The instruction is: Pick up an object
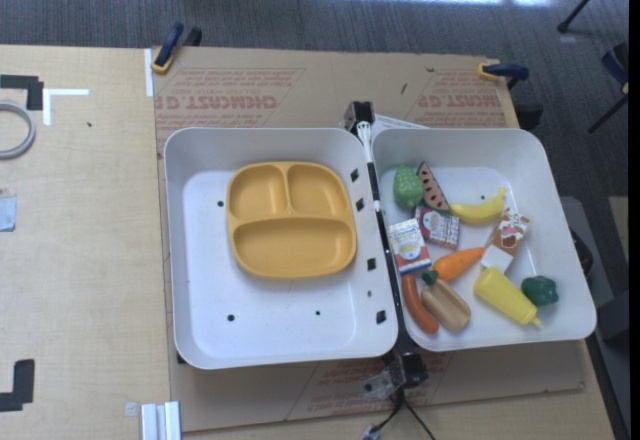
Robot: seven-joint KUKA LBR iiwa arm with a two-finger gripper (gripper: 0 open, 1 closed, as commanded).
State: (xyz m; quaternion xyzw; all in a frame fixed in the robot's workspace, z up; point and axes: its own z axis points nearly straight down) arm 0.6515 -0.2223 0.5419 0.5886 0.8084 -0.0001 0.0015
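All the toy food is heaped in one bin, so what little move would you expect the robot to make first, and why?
Probably swing in from the right and settle above the green pepper. It lies near the right bin's right edge, closest to where the arm enters, and only the yellow bottle crowds it. The hot dog and carrot sit packed tighter among neighbours.

Grey carpet floor w/ sunlit patches, tan wood bench, cardboard sheet
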